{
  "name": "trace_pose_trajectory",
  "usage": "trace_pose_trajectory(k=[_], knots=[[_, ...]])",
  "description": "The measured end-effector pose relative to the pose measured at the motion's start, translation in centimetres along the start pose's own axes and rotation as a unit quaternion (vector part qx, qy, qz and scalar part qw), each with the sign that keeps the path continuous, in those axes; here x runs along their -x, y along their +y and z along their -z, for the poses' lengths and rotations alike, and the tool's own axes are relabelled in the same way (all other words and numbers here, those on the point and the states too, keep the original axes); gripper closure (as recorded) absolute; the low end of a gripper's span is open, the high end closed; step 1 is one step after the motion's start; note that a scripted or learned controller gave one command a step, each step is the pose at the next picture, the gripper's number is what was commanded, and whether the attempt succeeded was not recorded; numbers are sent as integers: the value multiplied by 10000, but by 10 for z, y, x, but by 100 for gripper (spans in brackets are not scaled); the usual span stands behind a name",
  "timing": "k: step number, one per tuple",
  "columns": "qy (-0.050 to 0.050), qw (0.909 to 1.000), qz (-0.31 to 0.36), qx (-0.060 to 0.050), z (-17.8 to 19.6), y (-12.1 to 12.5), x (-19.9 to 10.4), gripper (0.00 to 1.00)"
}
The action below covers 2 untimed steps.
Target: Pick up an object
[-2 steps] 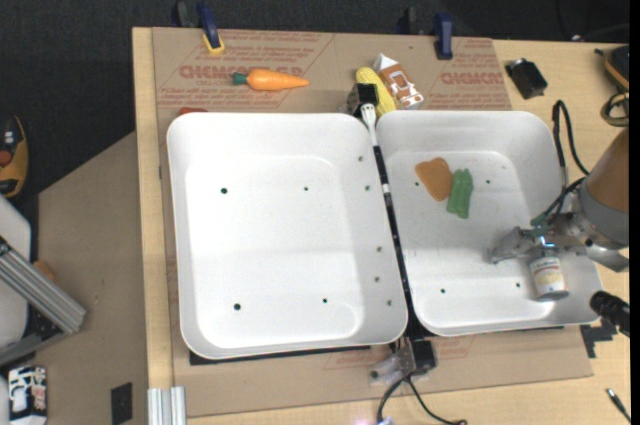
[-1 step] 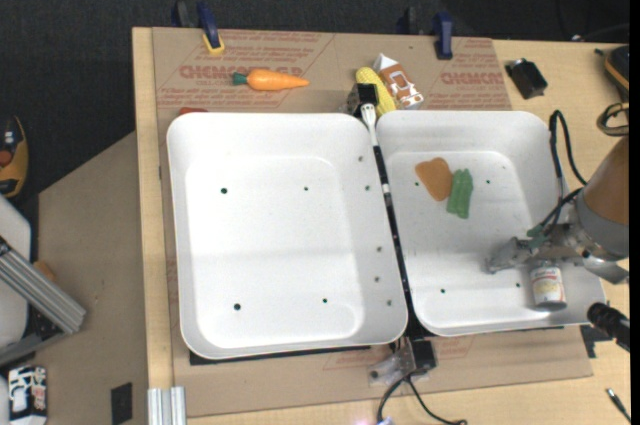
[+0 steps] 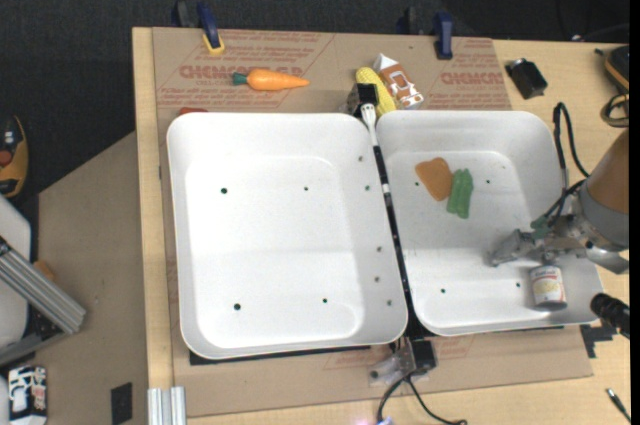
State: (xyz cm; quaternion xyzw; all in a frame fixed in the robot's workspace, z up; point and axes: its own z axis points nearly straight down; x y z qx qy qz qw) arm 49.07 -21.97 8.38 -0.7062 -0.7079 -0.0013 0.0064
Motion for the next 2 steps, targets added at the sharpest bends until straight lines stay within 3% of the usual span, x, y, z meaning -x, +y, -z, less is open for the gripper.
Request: trace_pose_trajectory(k=[1, 2], knots=[[-6, 10000, 15, 19, 0, 49, -1, 0], [-55, 10000, 19, 67, 2, 115, -31, 0]])
